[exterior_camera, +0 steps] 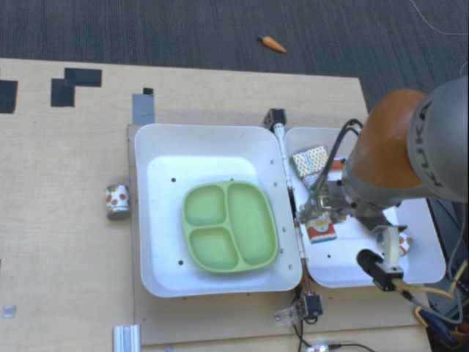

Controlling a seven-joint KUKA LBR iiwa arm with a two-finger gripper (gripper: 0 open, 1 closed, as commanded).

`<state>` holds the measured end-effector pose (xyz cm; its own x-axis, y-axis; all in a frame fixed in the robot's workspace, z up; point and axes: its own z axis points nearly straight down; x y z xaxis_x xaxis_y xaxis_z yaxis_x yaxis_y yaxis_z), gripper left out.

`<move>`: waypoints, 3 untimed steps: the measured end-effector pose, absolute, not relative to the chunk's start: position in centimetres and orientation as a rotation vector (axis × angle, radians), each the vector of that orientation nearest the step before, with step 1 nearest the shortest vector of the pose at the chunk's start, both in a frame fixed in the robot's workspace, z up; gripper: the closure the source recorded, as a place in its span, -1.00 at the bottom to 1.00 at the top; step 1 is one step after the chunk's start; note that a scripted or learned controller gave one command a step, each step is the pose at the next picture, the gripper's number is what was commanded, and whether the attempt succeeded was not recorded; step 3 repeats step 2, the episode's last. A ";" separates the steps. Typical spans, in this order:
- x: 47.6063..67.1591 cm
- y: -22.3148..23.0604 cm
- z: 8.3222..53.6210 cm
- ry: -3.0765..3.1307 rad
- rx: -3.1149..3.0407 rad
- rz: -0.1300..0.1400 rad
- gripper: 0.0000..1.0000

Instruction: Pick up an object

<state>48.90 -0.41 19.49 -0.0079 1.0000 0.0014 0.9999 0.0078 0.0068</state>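
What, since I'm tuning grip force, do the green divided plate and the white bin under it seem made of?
Green divided plate: probably moulded plastic, satin finish; even pale colour and rounded, one-piece dividers. White bin: likely plastic too, smooth with a soft sheen and rounded corners, though painted metal can't be ruled out.

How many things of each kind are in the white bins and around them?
Green plate: 1
Packets: 2, a dotted packet and a red-and-white packet
Cup on the bench: 1
Carrot on the floor: 1
Total: 5
The arm hides part of the right bin, so more may be there.
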 end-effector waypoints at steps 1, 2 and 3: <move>48.7 3.7 19.0 2.227 2.215 0.003 1.00; 48.7 7.7 19.1 2.227 2.215 0.003 1.00; 48.7 7.7 19.1 2.227 2.215 0.003 1.00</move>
